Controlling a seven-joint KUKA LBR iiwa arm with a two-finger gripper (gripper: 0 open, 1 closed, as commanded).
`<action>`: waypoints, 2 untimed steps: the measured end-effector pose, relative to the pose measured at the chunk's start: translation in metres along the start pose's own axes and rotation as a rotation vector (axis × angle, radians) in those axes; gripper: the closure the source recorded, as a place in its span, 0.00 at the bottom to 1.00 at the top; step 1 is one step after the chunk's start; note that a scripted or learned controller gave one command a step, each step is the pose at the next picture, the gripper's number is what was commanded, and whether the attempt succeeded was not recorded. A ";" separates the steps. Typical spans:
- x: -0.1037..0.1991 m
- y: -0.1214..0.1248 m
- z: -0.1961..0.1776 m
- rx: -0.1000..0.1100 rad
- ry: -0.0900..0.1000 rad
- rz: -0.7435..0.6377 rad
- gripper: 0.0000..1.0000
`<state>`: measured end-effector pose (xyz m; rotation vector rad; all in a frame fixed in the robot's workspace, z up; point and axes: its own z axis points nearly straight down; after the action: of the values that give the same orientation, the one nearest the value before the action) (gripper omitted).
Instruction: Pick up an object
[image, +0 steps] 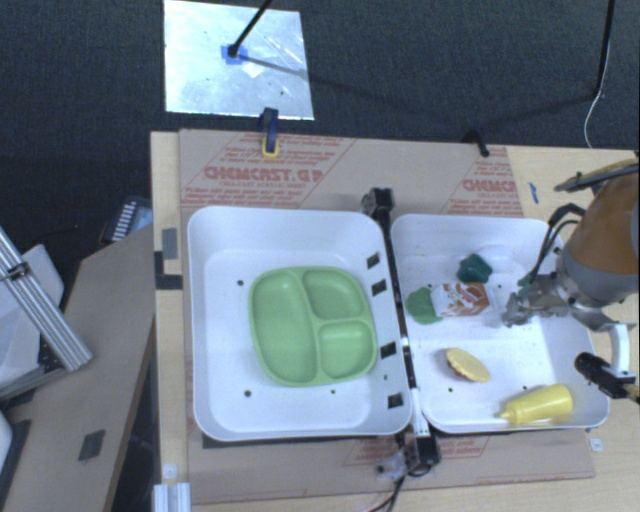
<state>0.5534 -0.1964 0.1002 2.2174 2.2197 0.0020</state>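
Where brown board covers the surface, red "CHEMCAST" lettering repeats. Hand at centre right; finger state unclear.

One fixed camera watches me from above the bench, tilted so it looks down at a slant rather than straight down. It stands far enough back to take in both white bins whole: the left bin sits near the middle of the picture, the right bin beside it toward the right edge. The far rim of the bench lies toward the top, with dark floor beyond it. My arm enters from the right side of the picture, over the right bin.
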 end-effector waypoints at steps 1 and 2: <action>-0.004 -0.006 -0.047 -0.001 0.000 0.002 1.00; 0.006 -0.005 -0.105 -0.004 0.000 -0.004 1.00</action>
<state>0.5475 -0.1905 0.2048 2.2113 2.2223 0.0059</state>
